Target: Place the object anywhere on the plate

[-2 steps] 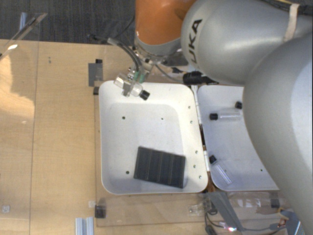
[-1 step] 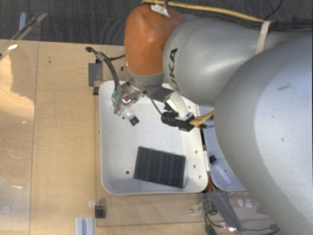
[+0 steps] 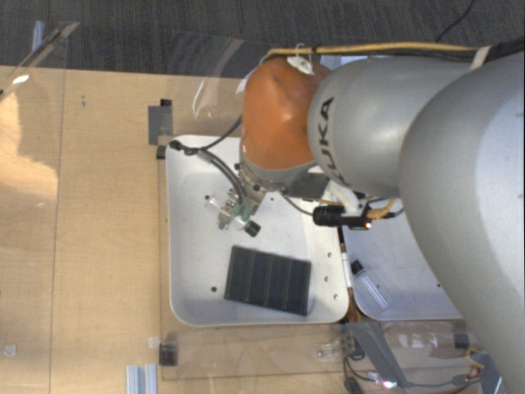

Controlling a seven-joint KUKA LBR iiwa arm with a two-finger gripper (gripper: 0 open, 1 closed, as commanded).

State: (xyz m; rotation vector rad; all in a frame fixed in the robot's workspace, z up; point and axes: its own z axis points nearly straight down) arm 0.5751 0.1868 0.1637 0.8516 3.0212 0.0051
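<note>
Two white bins sit side by side on the bench, and the arm (image 3: pixel 385 121) reaches over them from the right, its orange band hanging above the far half of the left bin (image 3: pixel 184 245). Below the band the gripper (image 3: pixel 234 210) hangs over the middle of that bin, a little toward its far left corner. Something small and green shows at the tip, but it is too small to tell whether that is a carried object or part of the tool, and whether the gripper is clenched or released cannot be told.

A dark ribbed plate (image 3: pixel 268 280) lies flat in the left bin near its near edge, toward the near right corner. Its long side runs roughly along that near edge, slightly tilted. The plate lies just beside the gripper, on the near and slightly right side. Judging from this, the placing calls for a short shift toward the near edge before lowering.
</note>
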